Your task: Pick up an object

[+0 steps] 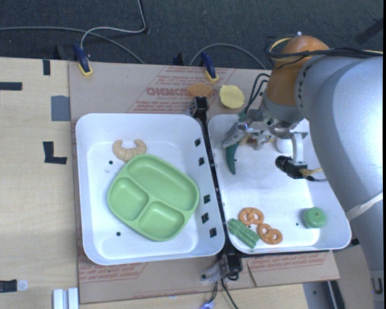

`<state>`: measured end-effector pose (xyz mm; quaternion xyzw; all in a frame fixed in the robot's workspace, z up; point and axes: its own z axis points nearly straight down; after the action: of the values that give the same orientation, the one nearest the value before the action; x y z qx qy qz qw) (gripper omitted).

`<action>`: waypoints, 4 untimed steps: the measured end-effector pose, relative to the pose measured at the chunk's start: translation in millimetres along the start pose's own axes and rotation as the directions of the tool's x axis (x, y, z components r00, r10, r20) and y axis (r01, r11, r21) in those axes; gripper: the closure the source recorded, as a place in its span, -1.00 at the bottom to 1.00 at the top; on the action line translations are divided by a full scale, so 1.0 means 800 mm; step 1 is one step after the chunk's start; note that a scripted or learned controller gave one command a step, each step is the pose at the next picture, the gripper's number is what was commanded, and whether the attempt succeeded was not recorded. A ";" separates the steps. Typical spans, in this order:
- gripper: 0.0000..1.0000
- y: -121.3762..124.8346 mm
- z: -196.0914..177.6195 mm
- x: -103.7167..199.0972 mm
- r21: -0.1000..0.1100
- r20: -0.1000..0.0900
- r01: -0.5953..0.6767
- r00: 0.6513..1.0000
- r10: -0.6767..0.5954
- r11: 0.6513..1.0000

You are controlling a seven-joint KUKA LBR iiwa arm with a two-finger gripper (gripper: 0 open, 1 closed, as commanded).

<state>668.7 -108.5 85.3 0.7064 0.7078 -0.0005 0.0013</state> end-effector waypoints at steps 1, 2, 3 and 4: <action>-1.00 0.000 0.000 -0.020 0.000 0.001 -0.001 1.000 0.001 1.000; -1.00 0.000 0.000 -0.020 0.000 0.000 0.000 1.000 0.000 1.000; -1.00 0.000 0.000 -0.004 0.000 0.000 -0.002 1.000 0.002 1.000; 1.00 0.000 -0.013 -0.004 0.000 0.002 -0.001 1.000 0.001 1.000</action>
<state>668.9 -111.7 95.6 0.7067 0.7075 -0.0011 0.0021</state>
